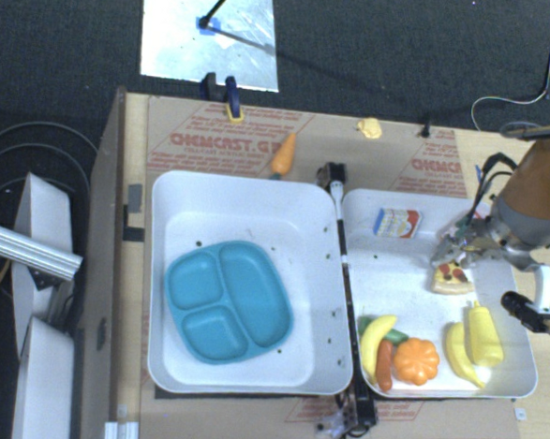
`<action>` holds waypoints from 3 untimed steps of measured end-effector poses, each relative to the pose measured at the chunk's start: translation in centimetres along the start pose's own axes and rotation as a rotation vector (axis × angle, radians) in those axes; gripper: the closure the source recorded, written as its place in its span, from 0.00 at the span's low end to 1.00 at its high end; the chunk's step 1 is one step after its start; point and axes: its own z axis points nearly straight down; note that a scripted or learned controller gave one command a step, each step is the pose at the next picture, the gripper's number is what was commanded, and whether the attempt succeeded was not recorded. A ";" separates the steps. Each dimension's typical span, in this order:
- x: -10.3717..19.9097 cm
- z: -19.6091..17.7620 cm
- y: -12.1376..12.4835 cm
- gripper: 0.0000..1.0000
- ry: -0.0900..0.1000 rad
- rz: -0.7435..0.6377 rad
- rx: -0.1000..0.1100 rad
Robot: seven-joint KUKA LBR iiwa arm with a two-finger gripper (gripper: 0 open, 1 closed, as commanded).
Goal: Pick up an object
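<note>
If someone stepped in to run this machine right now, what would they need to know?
Gripper: low in the right bin, just above the pizza slice; whether it is open or shut is unclear.
Things: a small carton at the bin's back; two bananas, a pumpkin, a carrot and a yellow bottle along the front. A blue divided plate lies in the left bin.
Done: nothing visibly lifted.
Left: grasp and raise one object.

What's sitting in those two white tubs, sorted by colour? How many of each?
Blue: 1, the divided plate
Yellow: 3, a banana, another banana, a bottle
Orange: 2, the pumpkin, the carrot
Green: 1, a piece half hidden behind the pumpkin
Mixed colours: 2, the pizza slice, the small carton
Total: 9
</note>
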 end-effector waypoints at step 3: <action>9.1 -4.8 -6.8 0.00 0.005 0.005 0.015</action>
